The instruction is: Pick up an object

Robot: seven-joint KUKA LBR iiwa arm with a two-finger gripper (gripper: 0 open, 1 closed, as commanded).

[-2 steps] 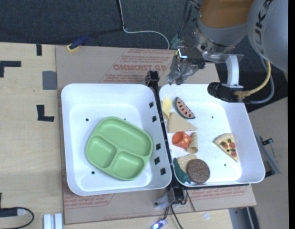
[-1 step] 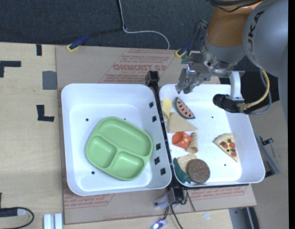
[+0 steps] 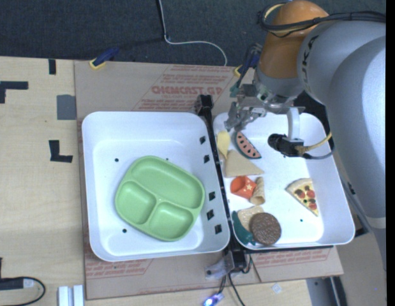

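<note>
My gripper (image 3: 240,121) hangs over the far left corner of the right bin (image 3: 334,199), just above and beside a watermelon slice (image 3: 247,145). Nothing shows between its fingers. Below the slice lie a tan wedge of bread (image 3: 240,165), a yellow piece (image 3: 222,144) by the bin's left wall, a red strawberry-like piece (image 3: 242,186), a tan cone piece (image 3: 258,190), a pizza slice (image 3: 305,194) and a brown round cookie (image 3: 265,227) on a dark green item (image 3: 241,233).
The left bin (image 3: 101,132) holds a green divided plate (image 3: 160,197). The grey arm with its orange band (image 3: 293,14) looms over the right bin's far right side. A black cable part (image 3: 283,145) hangs over the bin's back.
</note>
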